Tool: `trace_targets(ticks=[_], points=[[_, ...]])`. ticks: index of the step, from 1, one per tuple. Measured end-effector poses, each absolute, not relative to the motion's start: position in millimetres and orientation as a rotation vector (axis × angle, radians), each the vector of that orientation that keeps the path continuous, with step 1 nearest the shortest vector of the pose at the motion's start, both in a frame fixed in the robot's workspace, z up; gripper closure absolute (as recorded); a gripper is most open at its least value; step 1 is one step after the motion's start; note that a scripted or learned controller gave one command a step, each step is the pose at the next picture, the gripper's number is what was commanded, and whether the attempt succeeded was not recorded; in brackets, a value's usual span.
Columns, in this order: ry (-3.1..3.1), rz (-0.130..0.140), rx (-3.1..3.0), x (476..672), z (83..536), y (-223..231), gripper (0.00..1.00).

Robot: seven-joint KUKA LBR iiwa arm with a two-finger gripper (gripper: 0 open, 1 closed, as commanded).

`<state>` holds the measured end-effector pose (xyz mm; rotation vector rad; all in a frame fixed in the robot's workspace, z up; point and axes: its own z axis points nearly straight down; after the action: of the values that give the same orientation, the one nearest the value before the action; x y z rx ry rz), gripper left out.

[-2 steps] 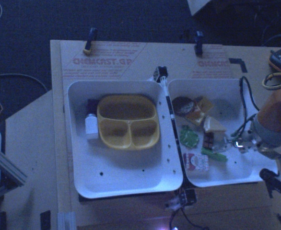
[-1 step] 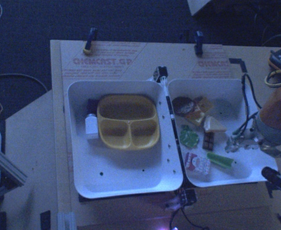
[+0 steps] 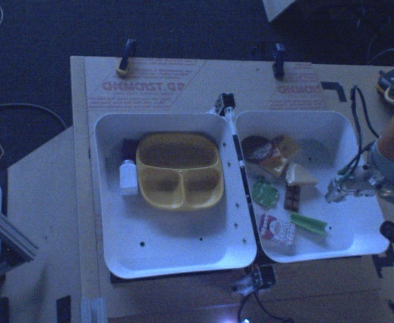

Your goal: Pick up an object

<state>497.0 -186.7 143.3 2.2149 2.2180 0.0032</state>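
The right bin [image 3: 331, 128] holds several small items: a dark round piece [image 3: 255, 147], an orange-brown packet [image 3: 278, 159], a pale wedge [image 3: 300, 175], a green crumpled piece [image 3: 265, 194], a brown chocolate bar [image 3: 292, 198], a green stick [image 3: 309, 223] and a red-and-white carton [image 3: 277, 231]. My gripper [image 3: 339, 189] hangs over the right side of this bin, to the right of the pale wedge and above the green stick. Nothing shows between its fingers. The dim light hides how its fingers stand.
The left bin [image 3: 116, 227] carries a yellow divided plate [image 3: 179, 170] with a small white bottle [image 3: 128, 177] at its left. Black clamps [image 3: 126, 57] hold the board at the back. Cables [image 3: 358, 113] run along the right edge near the arm.
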Motion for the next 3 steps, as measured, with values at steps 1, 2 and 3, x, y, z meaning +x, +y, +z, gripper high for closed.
trace_targets(ticks=[1,2,3], points=[[2.219,0.004,2.214,498.6,187.9,-181.2,1.0],[2.219,0.004,2.214,500.0,227.4,-181.5,1.0],[2.226,0.006,2.212,513.4,237.2,-132.3,1.0]])
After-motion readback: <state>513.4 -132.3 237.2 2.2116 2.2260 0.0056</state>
